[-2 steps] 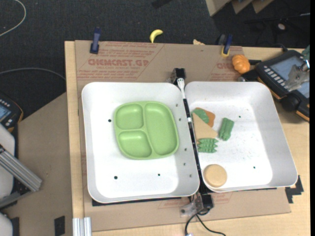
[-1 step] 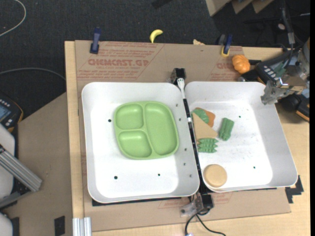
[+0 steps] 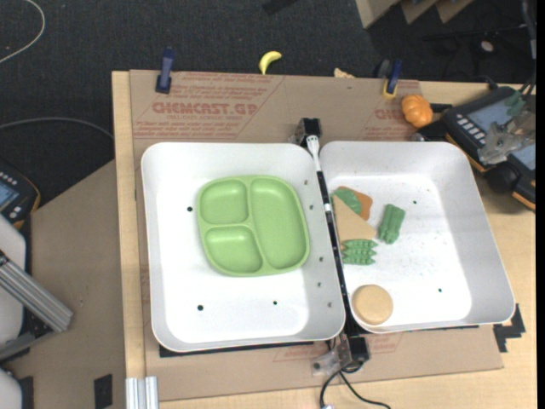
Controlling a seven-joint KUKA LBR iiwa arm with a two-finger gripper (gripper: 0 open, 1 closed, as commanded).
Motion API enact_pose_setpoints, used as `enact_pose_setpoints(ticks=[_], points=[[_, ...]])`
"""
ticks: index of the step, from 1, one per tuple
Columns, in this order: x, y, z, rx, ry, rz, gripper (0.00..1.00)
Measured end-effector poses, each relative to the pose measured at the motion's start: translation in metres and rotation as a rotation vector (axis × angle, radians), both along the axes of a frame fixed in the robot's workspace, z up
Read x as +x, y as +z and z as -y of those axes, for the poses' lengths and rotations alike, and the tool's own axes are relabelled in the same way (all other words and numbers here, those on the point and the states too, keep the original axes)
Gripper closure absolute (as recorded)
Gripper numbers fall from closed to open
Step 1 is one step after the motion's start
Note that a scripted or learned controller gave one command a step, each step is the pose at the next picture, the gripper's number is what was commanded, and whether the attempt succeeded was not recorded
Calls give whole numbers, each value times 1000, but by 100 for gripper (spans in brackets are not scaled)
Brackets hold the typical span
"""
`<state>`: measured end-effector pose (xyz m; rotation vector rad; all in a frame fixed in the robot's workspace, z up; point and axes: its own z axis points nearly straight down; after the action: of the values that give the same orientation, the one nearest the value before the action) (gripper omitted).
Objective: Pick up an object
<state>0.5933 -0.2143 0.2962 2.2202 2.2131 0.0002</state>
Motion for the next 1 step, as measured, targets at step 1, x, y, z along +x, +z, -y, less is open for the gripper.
enact_pose_setpoints(ticks=[1], points=[[-32, -17, -62, 8, 7, -10, 100]])
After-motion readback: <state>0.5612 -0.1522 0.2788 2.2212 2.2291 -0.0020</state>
